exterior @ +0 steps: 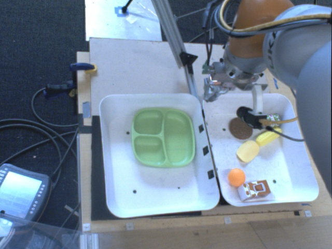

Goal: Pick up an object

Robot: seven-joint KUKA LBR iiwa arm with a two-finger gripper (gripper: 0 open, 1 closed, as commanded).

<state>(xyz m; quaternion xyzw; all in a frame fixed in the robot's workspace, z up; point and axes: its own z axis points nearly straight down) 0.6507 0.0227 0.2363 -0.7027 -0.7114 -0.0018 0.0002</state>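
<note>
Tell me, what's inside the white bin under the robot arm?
A brown disc, a yellow piece, an orange ball and a small brown-and-white packet. The arm covers the bin's far corner, so anything there is hidden.

Light falls bright and even from overhead, so shadows are soft: only a faint dark patch lies under the orange ball. The white left bin and right bin are close to washed out. The green divided plate carries a mild sheen, and the arm's orange band a pale highlight. The grey arm link nearest the camera looks soft, and the dark carpet looks grainy.
</note>
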